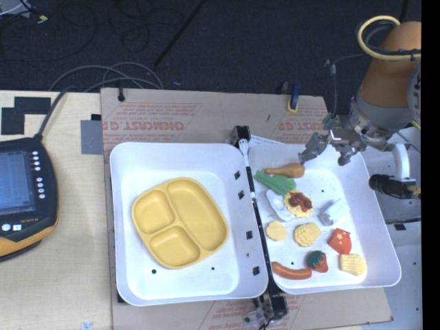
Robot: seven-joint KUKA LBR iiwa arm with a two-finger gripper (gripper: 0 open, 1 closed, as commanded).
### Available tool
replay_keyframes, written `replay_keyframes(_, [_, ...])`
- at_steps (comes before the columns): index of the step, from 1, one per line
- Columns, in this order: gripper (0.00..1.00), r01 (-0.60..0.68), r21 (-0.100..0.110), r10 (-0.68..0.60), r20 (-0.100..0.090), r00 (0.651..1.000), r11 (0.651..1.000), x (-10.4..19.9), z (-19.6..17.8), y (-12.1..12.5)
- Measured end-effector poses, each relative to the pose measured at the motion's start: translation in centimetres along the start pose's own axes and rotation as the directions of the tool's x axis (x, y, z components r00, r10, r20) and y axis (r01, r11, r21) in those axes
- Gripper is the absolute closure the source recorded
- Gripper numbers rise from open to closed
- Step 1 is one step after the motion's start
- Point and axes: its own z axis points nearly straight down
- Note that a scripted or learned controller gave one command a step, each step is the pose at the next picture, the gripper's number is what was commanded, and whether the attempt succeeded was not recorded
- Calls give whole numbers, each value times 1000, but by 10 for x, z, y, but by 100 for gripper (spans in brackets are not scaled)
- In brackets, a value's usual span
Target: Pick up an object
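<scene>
End effector [330,146] hovers over the right bin's [385,243] far rim, fingers spread and holding nothing — poised high, I'd guess, to choose a target. Toy foods lie scattered below; the drumstick [285,171] sits nearest. The yellow tray [179,222] occupies the left bin [134,163].

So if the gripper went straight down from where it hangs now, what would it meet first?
Probably the toy chicken drumstick or bare floor of the right bin beside it. The open gripper hangs over that bin's far edge; depth is unclear from this slanted view.
</scene>
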Motion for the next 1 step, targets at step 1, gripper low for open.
replay_keyframes(1, [0, 3, -18, -3, 2, 1000, 1000, 36, -191, -46])
